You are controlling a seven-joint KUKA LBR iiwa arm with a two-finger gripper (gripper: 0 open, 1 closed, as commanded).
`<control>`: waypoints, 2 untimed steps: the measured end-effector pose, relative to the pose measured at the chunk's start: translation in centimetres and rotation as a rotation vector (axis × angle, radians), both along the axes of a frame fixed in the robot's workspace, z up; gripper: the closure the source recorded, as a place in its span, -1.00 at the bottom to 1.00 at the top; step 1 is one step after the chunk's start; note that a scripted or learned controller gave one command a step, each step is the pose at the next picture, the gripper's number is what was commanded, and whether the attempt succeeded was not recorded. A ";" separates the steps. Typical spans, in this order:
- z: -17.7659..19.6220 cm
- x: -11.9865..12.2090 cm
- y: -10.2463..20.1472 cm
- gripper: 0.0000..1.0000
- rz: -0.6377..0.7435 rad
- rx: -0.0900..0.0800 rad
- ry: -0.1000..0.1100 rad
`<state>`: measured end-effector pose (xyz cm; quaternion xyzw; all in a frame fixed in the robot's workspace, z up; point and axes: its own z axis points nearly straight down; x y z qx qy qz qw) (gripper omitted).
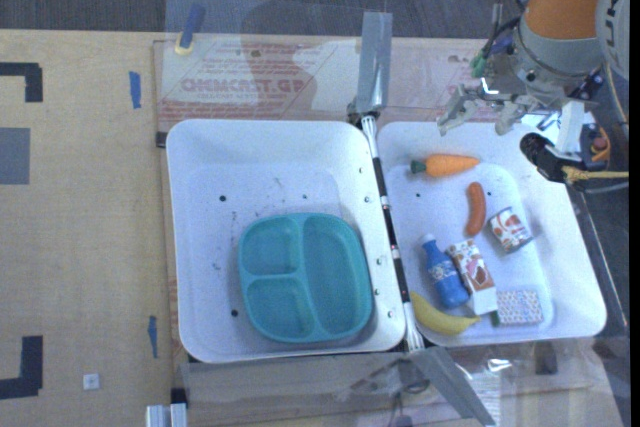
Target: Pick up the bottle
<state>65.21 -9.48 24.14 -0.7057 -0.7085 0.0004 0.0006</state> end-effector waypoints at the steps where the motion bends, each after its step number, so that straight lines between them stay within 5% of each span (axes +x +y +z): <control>1: -14.6 -2.8 -3.5 -1.00 -0.018 -0.001 -0.005; 2: -15.3 -6.3 -0.3 -1.00 0.136 0.000 -0.007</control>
